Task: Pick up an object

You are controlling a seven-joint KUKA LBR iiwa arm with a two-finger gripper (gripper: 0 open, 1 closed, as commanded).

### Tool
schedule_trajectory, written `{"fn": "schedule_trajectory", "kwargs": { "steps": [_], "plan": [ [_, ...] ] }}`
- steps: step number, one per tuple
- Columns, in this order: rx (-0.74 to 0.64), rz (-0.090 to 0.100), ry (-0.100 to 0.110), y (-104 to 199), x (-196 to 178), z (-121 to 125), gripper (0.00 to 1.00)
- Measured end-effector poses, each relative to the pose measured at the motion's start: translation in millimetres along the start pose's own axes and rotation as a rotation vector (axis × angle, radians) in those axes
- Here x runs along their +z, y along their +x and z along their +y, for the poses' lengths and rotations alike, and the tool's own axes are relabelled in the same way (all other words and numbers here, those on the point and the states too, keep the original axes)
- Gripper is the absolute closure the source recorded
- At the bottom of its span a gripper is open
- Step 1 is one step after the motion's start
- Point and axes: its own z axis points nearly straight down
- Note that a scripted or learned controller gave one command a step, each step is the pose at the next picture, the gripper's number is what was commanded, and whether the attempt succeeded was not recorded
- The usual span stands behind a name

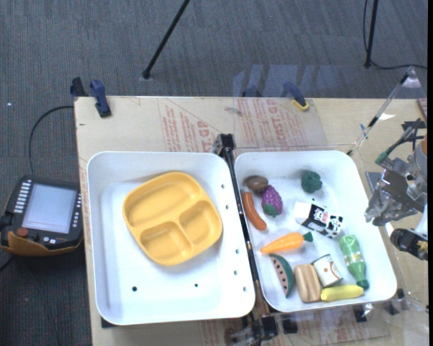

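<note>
The right bin [346, 166] holds several toy foods: a brown potato [257, 184], purple grapes [272, 200], a dark green broccoli [311, 181], a red sausage [254, 212], an orange carrot [284, 244], a cow-patterned milk carton [320, 220], a green bottle [353, 259], a watermelon slice [283, 274], a bread roll [307, 282], a small can [327, 270] and a yellow banana [341, 293]. My gripper [391, 206] hangs at the right rim of this bin, just right of the milk carton and above the green bottle. Nothing shows between its fingers.
The left bin [108, 265] carries a yellow divided plate [172, 217]. A teach pendant [43, 216] lies on the floor left of the bench. Blue clamps [99, 97] sit at the bench's back edge. Tripod legs [169, 27] stand behind.
</note>
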Motion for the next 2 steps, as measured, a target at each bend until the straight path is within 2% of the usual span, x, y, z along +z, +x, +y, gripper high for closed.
{"fn": "schedule_trajectory", "kwargs": {
  "steps": [1, 2],
  "plan": [
    [-0.051, -0.002, 0.01, 39.9, 58.6, -77.2, 1.0],
    [0.038, -0.001, 0.0, -4.0, 33.8, -12.6, 1.0]
  ]
}}
